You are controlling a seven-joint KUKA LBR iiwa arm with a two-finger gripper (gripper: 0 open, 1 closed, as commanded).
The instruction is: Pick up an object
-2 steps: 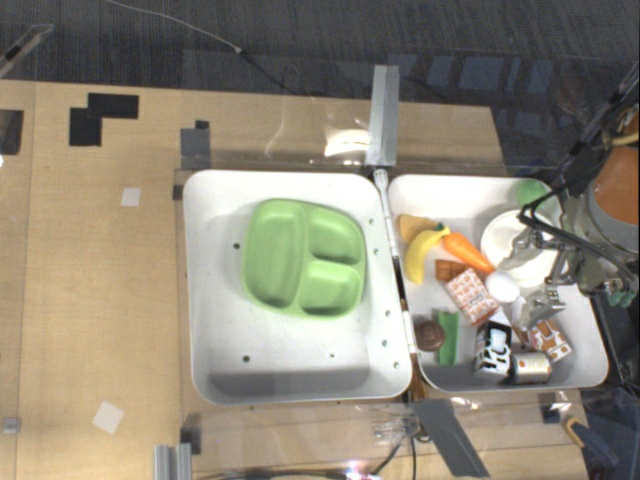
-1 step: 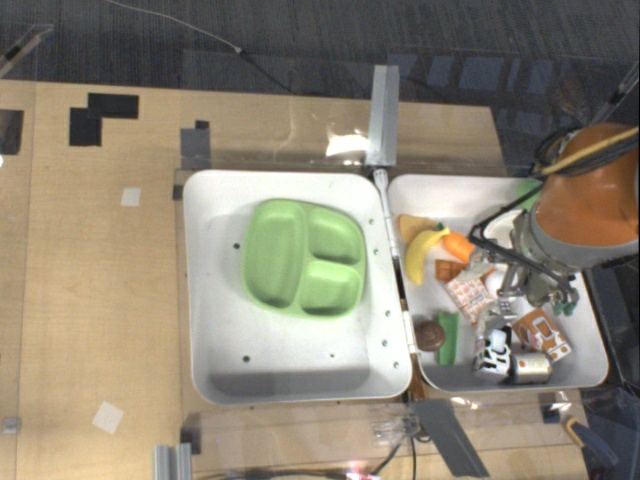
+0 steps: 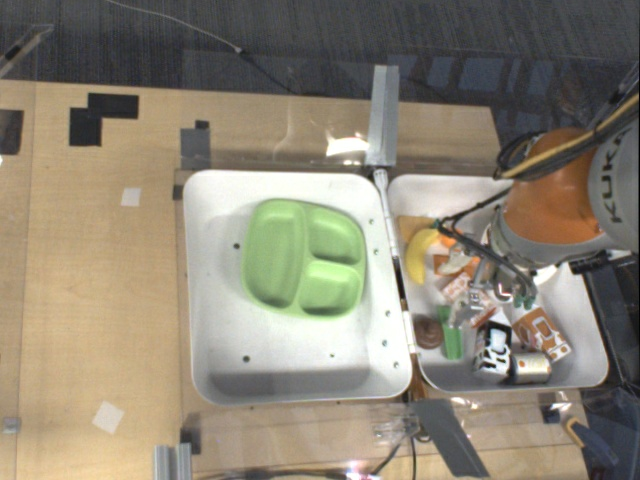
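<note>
My gripper [image 3: 492,290] hangs low over the middle of the right bin [image 3: 592,366], under the orange wrist band [image 3: 550,203]. It sits among a crowded pile of small items. A yellow banana-like piece [image 3: 419,255] lies at the left of the pile. A brown round item [image 3: 428,333] and a green stick-shaped item [image 3: 453,344] lie in front of it. A black-and-white package [image 3: 492,352], a silver can [image 3: 531,368] and an orange-and-white box [image 3: 543,332] sit at the front right. The wrist hides whatever lies directly beneath it.
The left bin [image 3: 215,368] holds a light green divided plate [image 3: 303,258] near its middle. A grey metal post [image 3: 382,118] stands behind the divider between the bins. The wooden bench [image 3: 90,298] stretches to the left.
</note>
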